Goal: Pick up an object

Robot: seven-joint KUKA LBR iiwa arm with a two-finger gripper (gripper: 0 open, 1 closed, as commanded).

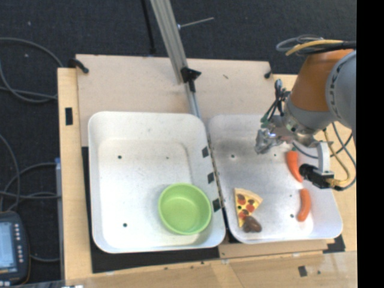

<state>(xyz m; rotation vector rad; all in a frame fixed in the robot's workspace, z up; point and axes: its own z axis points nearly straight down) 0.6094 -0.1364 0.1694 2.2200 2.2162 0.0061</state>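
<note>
Two shallow white bins sit side by side on the worktop [132, 83], which is a pale brown board.

Left bin [120, 137]: holds one green bowl [185, 208], upright, in the near right corner, close to the wall shared with the other bin. The bin floor is speckled with small dark marks.

Right bin [240, 137]: holds three objects.
- Toy pizza slice [246, 206], lying flat near the front of the bin, just right of the dividing wall. Yellow with red spots; a dark brown lump sits at its near end, touching it.
- Orange carrot-like piece [293, 165], toward the right side, partly under the arm's wrist hardware.
- Orange-red sausage-like piece [303, 205], lying roughly lengthwise near the right wall, apart from the pizza slice and a little nearer the camera than the carrot piece.

Arm [324, 86]: enters from the right, orange band visible above the wrist. The gripper [264, 140] points down over the upper middle of the right bin, over bare bin floor. It is well apart from the pizza slice and left of the carrot piece. Nothing is visible between its fingers. I cannot tell from this angle how wide the gripper stands.

A metal rail [171, 35] runs diagonally from the top of the view down to the back edge between the bins. Black cables lie on the dark floor to the left.
</note>
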